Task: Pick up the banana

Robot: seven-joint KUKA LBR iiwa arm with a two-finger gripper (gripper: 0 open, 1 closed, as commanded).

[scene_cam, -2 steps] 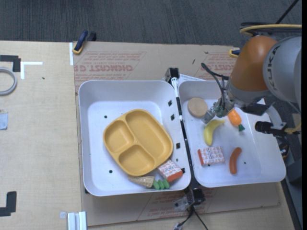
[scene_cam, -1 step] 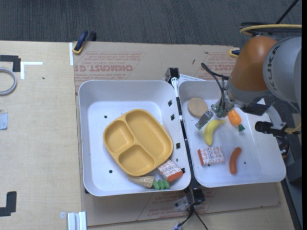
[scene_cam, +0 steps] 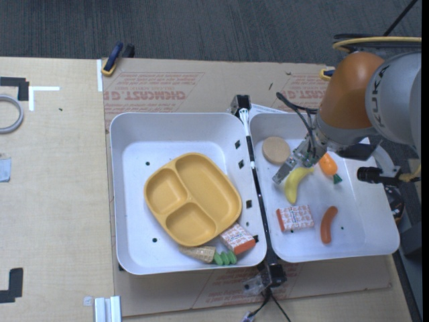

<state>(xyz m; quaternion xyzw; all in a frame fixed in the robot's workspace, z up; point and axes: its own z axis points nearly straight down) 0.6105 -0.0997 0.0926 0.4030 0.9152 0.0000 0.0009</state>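
A: Near edge, right bin [scene_cam: 375, 243] — wrapped packet [scene_cam: 295, 218], sausage [scene_cam: 327, 224]. Further in?

B: Banana [scene_cam: 295, 183] mid-bin, upper end between fingers of gripper [scene_cam: 293, 167] — closed on it, seemingly. Carrot [scene_cam: 327, 164] just beside, round biscuit [scene_cam: 275, 150] behind.

A: Risk?

B: Pinched near tip only — could swing or slip out on lift.

Arm [scene_cam: 365, 92] reaches in from right, wrist angled down-left, pincer [scene_cam: 292, 168] low, fingers closed around banana [scene_cam: 295, 183].

The arm [scene_cam: 395, 92] reads "KUKA"; the cardboard's [scene_cam: 154, 89] red print is upside down, unreadable.
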